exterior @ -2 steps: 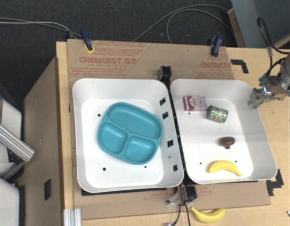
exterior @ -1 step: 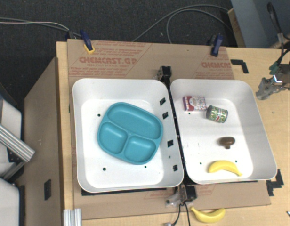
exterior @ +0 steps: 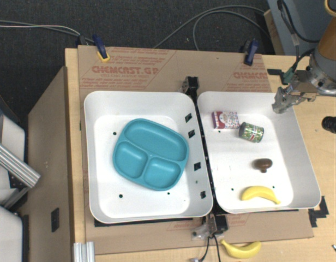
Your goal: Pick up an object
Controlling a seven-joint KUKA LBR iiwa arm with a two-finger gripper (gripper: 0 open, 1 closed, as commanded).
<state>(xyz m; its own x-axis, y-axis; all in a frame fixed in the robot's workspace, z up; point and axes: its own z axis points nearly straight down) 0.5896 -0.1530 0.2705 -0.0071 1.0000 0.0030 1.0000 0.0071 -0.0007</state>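
Observation:
The right bin holds a small pink-and-white carton, a green can on its side, a brown mushroom-like piece and a yellow banana. My gripper hangs at the bin's upper right corner, above the rim and to the right of the can. Nothing shows between its fingers, and it stands apart from every object.
The left bin holds a teal divided plate. A second banana lies on the bench below the bins. Clamps sit at the board's far edge, with cables behind it.

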